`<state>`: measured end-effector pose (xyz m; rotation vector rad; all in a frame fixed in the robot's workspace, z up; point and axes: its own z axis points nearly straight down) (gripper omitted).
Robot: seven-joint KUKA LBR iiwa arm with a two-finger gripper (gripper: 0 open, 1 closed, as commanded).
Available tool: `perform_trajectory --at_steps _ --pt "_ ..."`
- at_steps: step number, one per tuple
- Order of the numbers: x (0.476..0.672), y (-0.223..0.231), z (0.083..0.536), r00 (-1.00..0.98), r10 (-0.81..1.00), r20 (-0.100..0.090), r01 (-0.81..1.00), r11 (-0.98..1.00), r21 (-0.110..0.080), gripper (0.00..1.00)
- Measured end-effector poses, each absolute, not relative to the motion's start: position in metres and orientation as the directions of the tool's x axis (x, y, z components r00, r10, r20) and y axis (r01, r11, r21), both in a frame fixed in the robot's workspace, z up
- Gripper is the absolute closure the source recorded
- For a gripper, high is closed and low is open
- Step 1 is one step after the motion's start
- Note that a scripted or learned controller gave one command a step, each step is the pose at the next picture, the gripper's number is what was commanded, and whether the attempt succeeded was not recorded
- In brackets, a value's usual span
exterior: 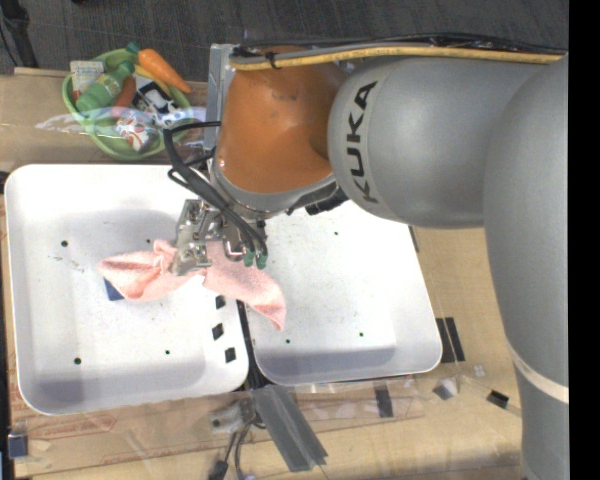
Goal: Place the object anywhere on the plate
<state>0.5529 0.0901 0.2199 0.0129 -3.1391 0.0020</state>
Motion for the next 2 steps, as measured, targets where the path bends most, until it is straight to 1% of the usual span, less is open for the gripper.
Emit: perform_trajectory --at_steps 1,2 --pt "0.5222 0.1303 0.2286 -1.000 -0.008 0.002 -0.008 1.000 -0.002 1.00" --pt "0.5223 0.1303 0.2287 -1.000 -0.007 0.002 -0.007 1.000 -0.001 0.00"
